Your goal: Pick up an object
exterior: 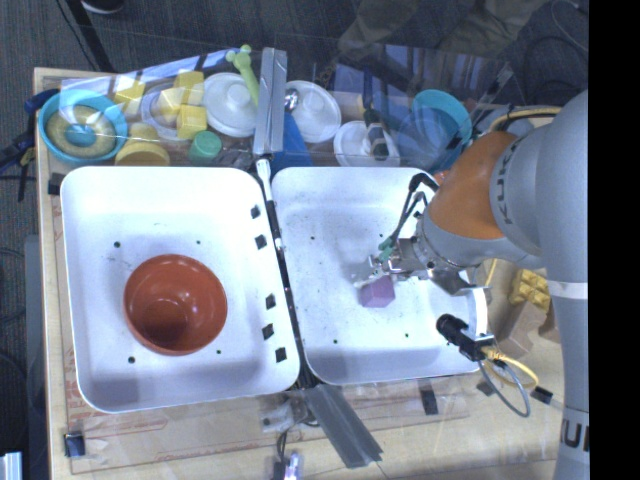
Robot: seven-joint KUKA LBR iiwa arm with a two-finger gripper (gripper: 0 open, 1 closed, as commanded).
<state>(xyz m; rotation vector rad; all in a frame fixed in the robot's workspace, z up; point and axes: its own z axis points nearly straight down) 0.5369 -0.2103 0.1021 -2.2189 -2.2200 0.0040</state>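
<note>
- At the near edge of the wooden bench, two white bins sit side by side.
- The left bin holds a red-brown bowl.
- In the right bin, a small purple block lies just below the gripper; whether it pinches anything I cannot tell.
- Beyond the bins, plastic cups, lids and a blue bowl crowd the far edge.
- Dark carpet lies behind.

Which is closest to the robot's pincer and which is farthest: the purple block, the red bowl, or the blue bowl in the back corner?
Seen from the camera above, starting at the pincer:
1. Purple block, right beside it in the right bin.
2. Red bowl, in the left bin.
3. Blue bowl, behind the left bin in the far-left corner.
</note>
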